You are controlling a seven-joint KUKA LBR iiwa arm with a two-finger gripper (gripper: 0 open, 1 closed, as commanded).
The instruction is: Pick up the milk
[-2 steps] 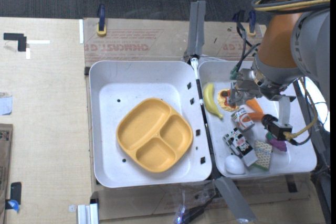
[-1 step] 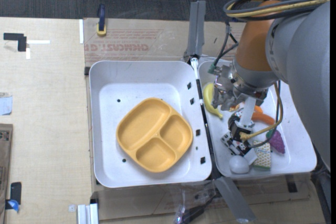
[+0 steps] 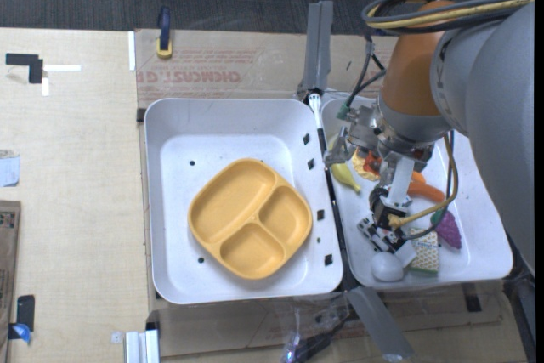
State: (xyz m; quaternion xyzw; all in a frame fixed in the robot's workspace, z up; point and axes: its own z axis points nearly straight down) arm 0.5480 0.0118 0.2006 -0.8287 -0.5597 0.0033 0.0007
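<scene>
- The grey arm (image 3: 484,81) is reaching in from the right and hanging over the right bin (image 3: 480,258), with its orange band (image 3: 416,76) sitting just above the wrist.
- The jaws are pointing down into the middle of that bin, close over the toys. The wrist and cabling are covering them, so it cannot be told whether they are apart or together.
- The milk (image 3: 425,255), a small white carton with green markings, is lying on the floor of the right bin near its front edge. It is sitting beside the tip of the arm, toward the front of the bin.
- The carton is resting between a white rounded thing (image 3: 388,268) on its left, just beside it, and a bunch of purple grapes (image 3: 448,229) on its right.
- A yellow banana (image 3: 344,174) is lying along the left wall of the right bin. An orange carrot (image 3: 425,188) is poking out from behind the wrist, and a red-orange thing (image 3: 367,164) is showing only in part.
- The left bin (image 3: 170,149) is holding a yellow divided plate (image 3: 251,217), which is lying flat and turned at a slant, its three compartments facing up.
- Both bins are sitting side by side on a cardboard sheet (image 3: 204,68) on the pale desk (image 3: 68,183).
- A blue and yellow clamp (image 3: 163,36) is gripping the sheet's far edge.
</scene>
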